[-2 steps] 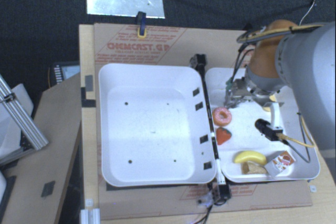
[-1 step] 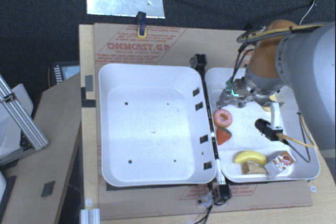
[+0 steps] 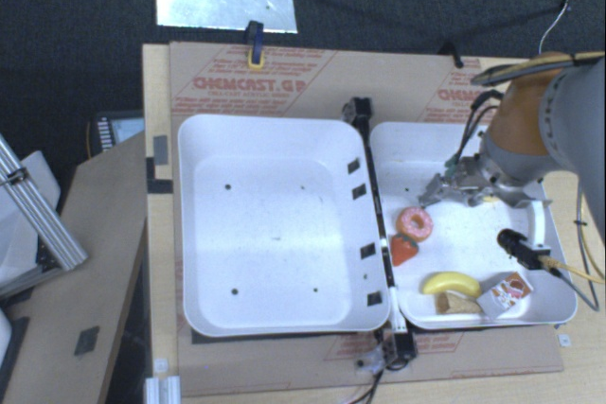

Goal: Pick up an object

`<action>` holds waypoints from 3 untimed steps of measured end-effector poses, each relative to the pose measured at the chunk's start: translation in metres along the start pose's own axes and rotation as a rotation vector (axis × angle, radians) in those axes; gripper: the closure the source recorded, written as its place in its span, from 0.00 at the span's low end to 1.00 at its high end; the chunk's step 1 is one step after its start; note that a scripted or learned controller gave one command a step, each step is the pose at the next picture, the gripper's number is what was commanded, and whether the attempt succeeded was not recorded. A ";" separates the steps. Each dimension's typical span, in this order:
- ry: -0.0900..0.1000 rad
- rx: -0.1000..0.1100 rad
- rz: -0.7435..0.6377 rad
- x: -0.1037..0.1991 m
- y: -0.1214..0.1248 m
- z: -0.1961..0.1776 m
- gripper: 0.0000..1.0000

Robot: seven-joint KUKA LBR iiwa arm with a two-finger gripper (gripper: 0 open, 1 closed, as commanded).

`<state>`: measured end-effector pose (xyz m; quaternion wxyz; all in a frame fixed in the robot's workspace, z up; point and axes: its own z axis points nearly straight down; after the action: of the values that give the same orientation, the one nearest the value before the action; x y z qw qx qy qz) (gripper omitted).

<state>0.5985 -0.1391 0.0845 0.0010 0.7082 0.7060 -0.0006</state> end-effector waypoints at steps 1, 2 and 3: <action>0.003 0.007 0.003 -0.018 -0.107 -0.015 0.00; 0.001 -0.003 -0.004 -0.016 -0.101 -0.026 1.00; 0.005 0.000 -0.013 0.058 -0.106 -0.035 1.00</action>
<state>0.4925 -0.0810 0.1193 -0.0009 0.7035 0.7107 0.0014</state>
